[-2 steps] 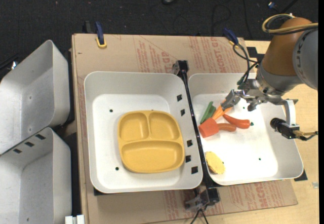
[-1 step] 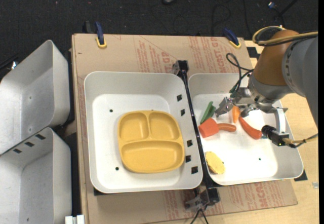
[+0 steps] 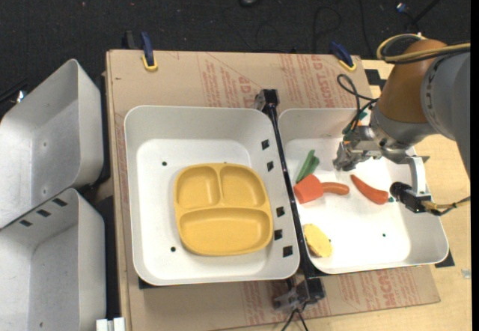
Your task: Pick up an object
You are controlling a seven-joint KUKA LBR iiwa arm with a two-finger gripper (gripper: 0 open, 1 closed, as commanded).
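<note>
Orange carrot [image 3: 370, 189] beside pincer [image 3: 349, 159]

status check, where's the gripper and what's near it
Gripper low in right bin, nothing seen held. Orange carrot and green bean on either side. Yellow tray in left bin.

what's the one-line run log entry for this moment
gripper: above right bin, nothing seen held | right bin: orange carrot-shaped toy, yellow corn-shaped toy | left bin: yellow divided plastic tray

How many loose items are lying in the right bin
4. A green pod near the divider, an orange scoop below it, a red pepper under the claw, and a yellow piece toward the front. The arm may hide more.
</note>
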